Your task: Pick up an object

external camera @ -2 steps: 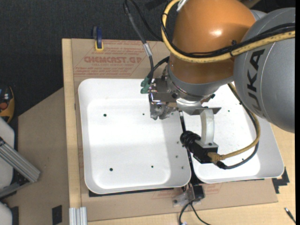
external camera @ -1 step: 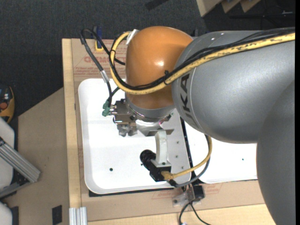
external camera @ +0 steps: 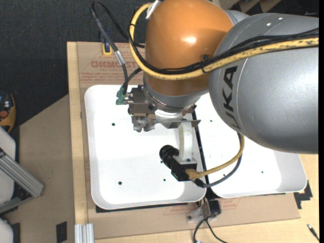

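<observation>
My wrist [external camera: 177, 49] hangs over the left bin [external camera: 101, 151] and covers my grip and the object I'm to lift. I cannot tell the state of either. I'd descend slowly and vertically, clear of the bin's right wall, closing only once low.

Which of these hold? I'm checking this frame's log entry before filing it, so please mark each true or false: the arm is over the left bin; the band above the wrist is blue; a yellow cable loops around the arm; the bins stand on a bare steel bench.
1. The arm is over the left bin. True.
2. The band above the wrist is blue. False: it is orange.
3. A yellow cable loops around the arm. True.
4. The bins stand on a bare steel bench. False: they lie on brown cardboard.
</observation>
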`<act>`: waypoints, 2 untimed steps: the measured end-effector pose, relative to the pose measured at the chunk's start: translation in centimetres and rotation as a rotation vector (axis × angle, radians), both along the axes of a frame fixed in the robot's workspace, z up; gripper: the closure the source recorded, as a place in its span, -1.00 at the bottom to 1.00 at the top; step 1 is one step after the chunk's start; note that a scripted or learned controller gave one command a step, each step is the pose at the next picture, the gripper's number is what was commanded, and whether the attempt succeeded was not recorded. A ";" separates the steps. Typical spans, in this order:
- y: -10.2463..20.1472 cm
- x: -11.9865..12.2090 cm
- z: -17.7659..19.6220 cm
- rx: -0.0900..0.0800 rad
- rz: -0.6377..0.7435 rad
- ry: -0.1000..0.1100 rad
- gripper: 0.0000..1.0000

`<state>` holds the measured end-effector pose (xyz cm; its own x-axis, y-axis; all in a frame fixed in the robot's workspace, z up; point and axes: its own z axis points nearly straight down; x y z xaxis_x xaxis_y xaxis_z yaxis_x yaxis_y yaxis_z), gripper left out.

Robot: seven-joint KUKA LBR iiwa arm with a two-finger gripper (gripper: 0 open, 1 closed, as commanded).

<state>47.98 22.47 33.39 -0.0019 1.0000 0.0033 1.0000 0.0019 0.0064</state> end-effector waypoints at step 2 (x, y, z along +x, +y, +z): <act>-1.2 0.0 -2.0 -0.001 -0.002 0.003 1.00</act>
